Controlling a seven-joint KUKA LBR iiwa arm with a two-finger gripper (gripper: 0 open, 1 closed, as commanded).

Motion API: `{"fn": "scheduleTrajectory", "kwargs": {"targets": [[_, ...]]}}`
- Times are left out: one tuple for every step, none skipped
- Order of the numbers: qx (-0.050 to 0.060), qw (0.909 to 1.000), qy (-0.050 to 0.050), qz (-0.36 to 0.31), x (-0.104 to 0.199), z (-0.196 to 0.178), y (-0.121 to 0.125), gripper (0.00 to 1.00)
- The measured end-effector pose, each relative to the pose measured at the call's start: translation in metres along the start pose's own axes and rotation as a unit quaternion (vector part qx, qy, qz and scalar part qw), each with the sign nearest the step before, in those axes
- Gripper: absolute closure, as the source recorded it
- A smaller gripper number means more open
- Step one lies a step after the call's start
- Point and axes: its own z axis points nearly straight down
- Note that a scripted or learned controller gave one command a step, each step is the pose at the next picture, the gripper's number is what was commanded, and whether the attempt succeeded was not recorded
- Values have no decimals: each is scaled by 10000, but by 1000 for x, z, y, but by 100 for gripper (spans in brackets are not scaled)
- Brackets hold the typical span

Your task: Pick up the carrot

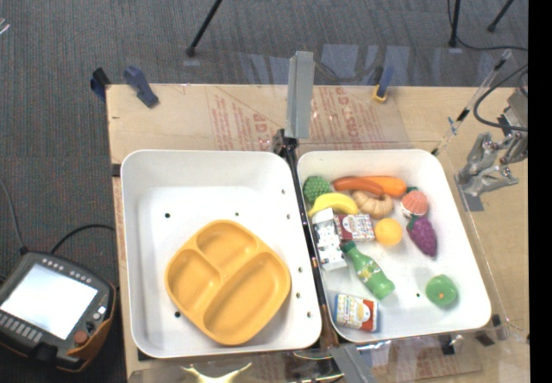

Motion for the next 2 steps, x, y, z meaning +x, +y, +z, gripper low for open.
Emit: {"fn": "scheduleTrajectory", "kwargs": {"targets": [[-78,9998,127,142,9,185,84,100],[-11,10000,0,-39,24,49,98,100]]}}
